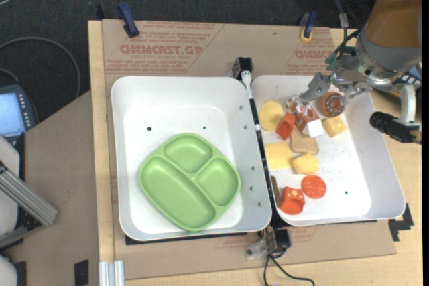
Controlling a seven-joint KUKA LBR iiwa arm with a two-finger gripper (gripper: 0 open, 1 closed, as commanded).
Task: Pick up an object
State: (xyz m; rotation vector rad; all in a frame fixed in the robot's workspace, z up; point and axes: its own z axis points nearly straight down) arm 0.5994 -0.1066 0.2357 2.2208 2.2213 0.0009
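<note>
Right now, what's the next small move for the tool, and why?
Probably a short straight descent. The tool sits above the far end of the toy food pile in the right bin, nothing visibly between its fingers; the donut-like piece lies right beside it.

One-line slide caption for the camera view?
Claw over toy foods in right white bin; green divided plate in left bin.

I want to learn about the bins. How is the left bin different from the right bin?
The left bin holds one big green divided plate; the right bin holds many small toy foods in yellow, red and brown. The gripper is over the right bin's far end, not over the left bin. Both bins are shallow, white and sit side by side.
</note>
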